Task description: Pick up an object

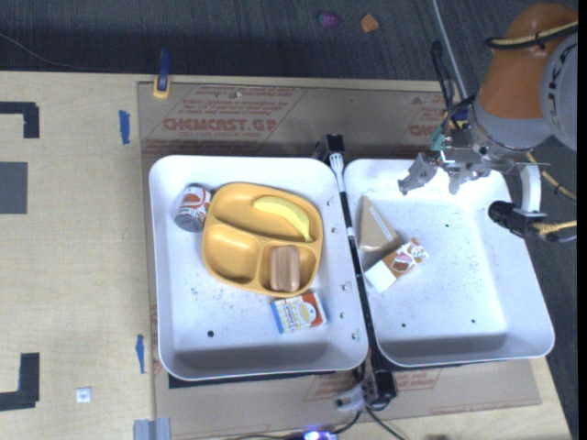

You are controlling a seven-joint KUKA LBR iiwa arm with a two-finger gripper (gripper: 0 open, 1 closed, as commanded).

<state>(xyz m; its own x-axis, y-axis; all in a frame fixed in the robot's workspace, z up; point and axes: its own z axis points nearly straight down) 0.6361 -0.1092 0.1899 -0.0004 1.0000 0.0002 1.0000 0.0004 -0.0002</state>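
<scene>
Camera view is looking down on a pale bench (64,273) carrying black tape marks at its left, with dark carpet (229,16) running along the far side. A brown board (275,117) is lying under two white bins. The left bin (174,337) is holding a crushed can (192,207) at its far left, touching a yellow divided tray (229,250); a banana (284,214) and a brown sausage-like piece (284,268) are sitting in the tray's compartments, and a small blue-and-white packet (298,313) is lying just near of the tray. The right bin (477,319) is holding a tan wedge (374,227) by its left wall, with a small carton (404,259) touching it. The gripper (431,174) is hovering over the right bin's far edge, its fingers (409,181) spread apart and holding nothing, well apart from the carton.
</scene>
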